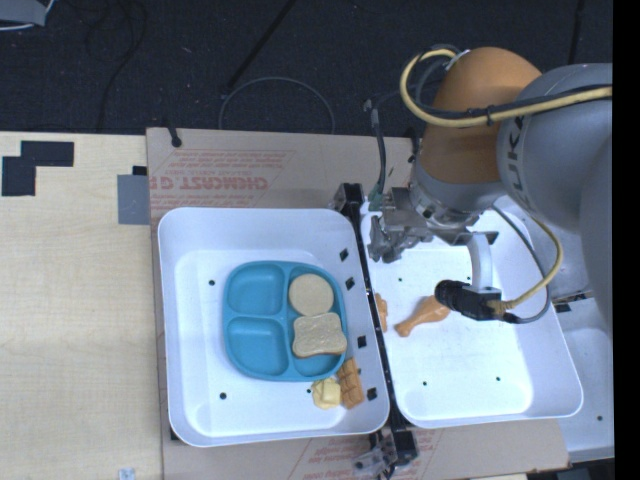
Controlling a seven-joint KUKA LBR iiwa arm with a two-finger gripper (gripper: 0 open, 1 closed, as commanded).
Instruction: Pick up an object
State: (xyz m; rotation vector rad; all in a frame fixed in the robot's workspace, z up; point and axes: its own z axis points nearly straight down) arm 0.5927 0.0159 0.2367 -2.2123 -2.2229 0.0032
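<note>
A: Which object do we go for?

B: We'd pick the toy chicken leg [422,317]. It lies flat in the right bin [500,388], towards the left half, with bare floor round it. The gripper [385,240] hangs over the same bin's upper left corner, near the leg but apart from it.

A: How do we think it will handle?

B: It looks like hollow plastic play food to us, so light, stiff and a bit slick. We'd take it across the thin shank, where it's narrowest; the fat end looks likelier to squirt out of a pinch.

A: Are the jaws open or closed?

B: We can't tell from this angle. We see nothing held in them.

A: Other candidates?

B: A small orange piece [381,311] sits against the wall between the bins, awkward to reach. In the left bin [190,268] a blue plate [255,318] holds a round slice [310,293] and a piece of toast [319,336], both flat and hard to get under. A yellow lump [326,394] and an orange bit [350,383] crowd that bin's lower right corner.

A: Any writing?

B: Red print on the cardboard [220,180] beneath the bins, upside down to us. We make out something like "CHEMCREST" but wouldn't swear to it.
</note>
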